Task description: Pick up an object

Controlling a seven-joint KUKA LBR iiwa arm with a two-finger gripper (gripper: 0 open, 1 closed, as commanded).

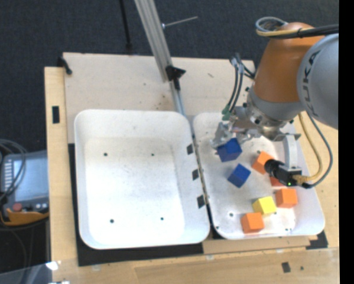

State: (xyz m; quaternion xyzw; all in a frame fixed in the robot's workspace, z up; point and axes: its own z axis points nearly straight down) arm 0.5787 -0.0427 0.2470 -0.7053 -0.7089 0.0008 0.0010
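My gripper [228, 134] hangs over the upper left part of the right bin [311, 220], under the grey and orange wrist. A blue cube [229, 151] sits directly below the gripper tip, touching or nearly touching it; whether it is gripped is unclear. A second blue cube [239, 175] lies just below it on the bin floor. An orange block [261, 160] rests to the right, partly behind the arm's black cable plug. Near the bin's front lie another orange block [286, 197], a yellow block [264, 205] and a third orange block [253, 222].
The left bin [85, 129] stands beside the right one, separated by a rim with black clips [195, 173]. A slanted aluminium post [156, 34] rises behind the bins. Cables run from the wrist along the right bin's right side.
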